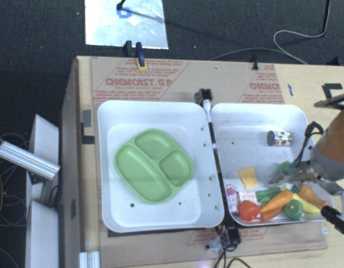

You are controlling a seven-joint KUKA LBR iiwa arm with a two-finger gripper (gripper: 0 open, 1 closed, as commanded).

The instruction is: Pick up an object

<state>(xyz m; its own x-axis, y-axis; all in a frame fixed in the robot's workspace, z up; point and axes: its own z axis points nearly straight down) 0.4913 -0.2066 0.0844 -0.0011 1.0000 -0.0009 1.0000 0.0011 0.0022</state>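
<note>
A: Reaching in from the right, the arm (333,149) is seen low over the right bin (255,116); its fingers (283,175) are just beside the toy pile.

B: Grip state?

A: Cannot be told, too blurred. Nothing is seen between them.

B: Objects?

A: Carrot (276,201), tomato (248,210), green round fruit (293,209) and yellow piece (248,177) are clustered at the near edge. A small can (279,138) is lying apart, further back. A green divided plate (153,164) is placed in the left bin (113,205), both bins on the bench (160,80).
</note>
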